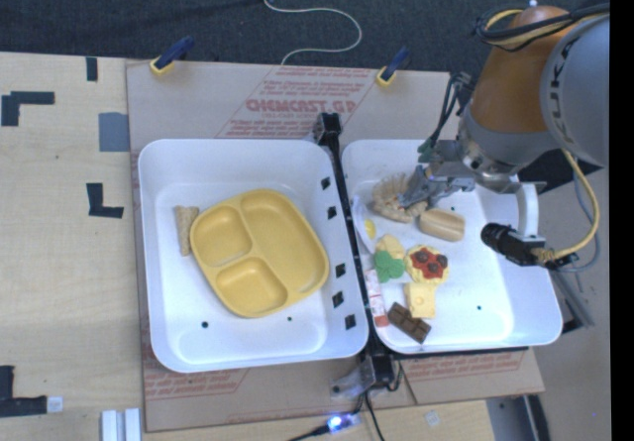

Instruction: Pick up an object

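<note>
Chocolate bar [408,321] lies by the near rim, well below the gripper [424,185].
Gripper state unclear; bread roll [441,224] just beside, bare floor rightward, 1 yellow tray [260,252] far left.

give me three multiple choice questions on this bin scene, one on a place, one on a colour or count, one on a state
1. Where does the yellow tray lie?
A. in the left bin
B. in the right bin
C. on the cardboard outside the bins

2. How many compartments does the yellow tray have?
A. two
B. three
C. five

3. How does the tan bread roll stand to the gripper?
A. it hangs lifted high over the left bin
B. it lies on the right bin's floor, just below the gripper
C. it sits inside the yellow tray

Answers:
1. A, the tray rests on the floor of the left bin, beside a small cracker.
2. B, two hollows above and one below.
3. B, the roll lies flat in the right bin, near the other toy foods.
</note>
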Controlling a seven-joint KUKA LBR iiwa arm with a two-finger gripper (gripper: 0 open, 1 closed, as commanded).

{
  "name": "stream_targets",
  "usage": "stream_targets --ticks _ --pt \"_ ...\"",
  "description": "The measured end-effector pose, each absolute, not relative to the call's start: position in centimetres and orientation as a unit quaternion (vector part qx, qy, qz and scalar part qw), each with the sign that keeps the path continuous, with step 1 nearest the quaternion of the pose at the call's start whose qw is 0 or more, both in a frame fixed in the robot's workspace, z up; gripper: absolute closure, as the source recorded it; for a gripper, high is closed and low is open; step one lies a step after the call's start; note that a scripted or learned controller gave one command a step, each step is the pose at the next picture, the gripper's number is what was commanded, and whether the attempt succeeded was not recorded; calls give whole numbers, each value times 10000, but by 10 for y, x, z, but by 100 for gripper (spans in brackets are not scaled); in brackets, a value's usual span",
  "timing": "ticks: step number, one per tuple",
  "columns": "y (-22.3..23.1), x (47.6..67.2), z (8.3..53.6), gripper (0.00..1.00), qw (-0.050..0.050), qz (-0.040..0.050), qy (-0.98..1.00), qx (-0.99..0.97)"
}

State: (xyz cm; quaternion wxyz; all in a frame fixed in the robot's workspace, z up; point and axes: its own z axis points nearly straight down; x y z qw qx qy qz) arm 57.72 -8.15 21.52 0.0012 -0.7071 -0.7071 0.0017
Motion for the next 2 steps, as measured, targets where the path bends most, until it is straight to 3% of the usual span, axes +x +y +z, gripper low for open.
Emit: stream_targets --ticks 1,2 --pt "-66 578 226 100 5 2 -7081 -7061" --pt "-86 585 225 100 5 6 -7072 -7070"
